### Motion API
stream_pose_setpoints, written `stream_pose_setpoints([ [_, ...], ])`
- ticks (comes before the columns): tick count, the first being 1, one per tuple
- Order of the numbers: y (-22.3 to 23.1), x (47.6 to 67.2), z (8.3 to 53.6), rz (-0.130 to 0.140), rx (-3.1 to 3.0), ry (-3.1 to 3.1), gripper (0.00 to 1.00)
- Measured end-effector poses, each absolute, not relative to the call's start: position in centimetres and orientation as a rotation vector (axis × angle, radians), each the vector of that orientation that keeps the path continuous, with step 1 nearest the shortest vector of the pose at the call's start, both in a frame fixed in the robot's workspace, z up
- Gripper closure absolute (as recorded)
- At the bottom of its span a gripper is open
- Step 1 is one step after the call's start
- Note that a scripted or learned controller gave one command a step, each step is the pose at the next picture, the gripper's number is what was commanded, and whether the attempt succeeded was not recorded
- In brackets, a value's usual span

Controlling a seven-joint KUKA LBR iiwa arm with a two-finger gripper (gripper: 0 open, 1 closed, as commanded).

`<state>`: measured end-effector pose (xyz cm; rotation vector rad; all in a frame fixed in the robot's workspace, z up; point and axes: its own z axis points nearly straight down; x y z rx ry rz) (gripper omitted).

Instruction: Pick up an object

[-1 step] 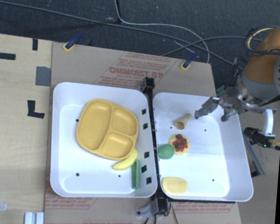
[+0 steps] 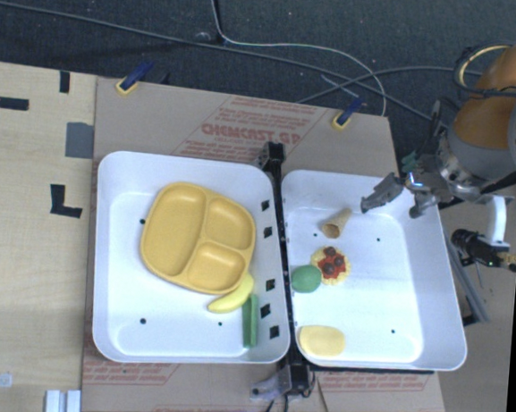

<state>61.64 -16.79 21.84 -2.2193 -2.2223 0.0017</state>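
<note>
The right bin [image 2: 412, 286] holds a tan cone-shaped piece [image 2: 335, 223], a small yellow tart with red berries [image 2: 332, 264], a green ball [image 2: 305, 278] and a pale yellow oval piece [image 2: 322, 341]. My gripper [image 2: 397, 194] hangs over the bin's far right corner, up and to the right of the cone, with nothing between its fingers. It stands open, one dark finger [image 2: 377, 194] reaching left and the other at the bin's rim.
The left bin [image 2: 121, 233] holds a yellow divided plate [image 2: 198, 238], a banana [image 2: 232, 295] and a green stick [image 2: 250, 320]. Black clips line the seam between the bins. Cables run across the dark floor behind, and blue-yellow clamps [image 2: 135, 77] pin the cardboard.
</note>
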Motion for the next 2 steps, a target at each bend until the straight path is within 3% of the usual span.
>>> stream_pose_setpoints([
  [2,-16.8,61.8,10.6,0.010,-2.215,-2.219,0.00],
])
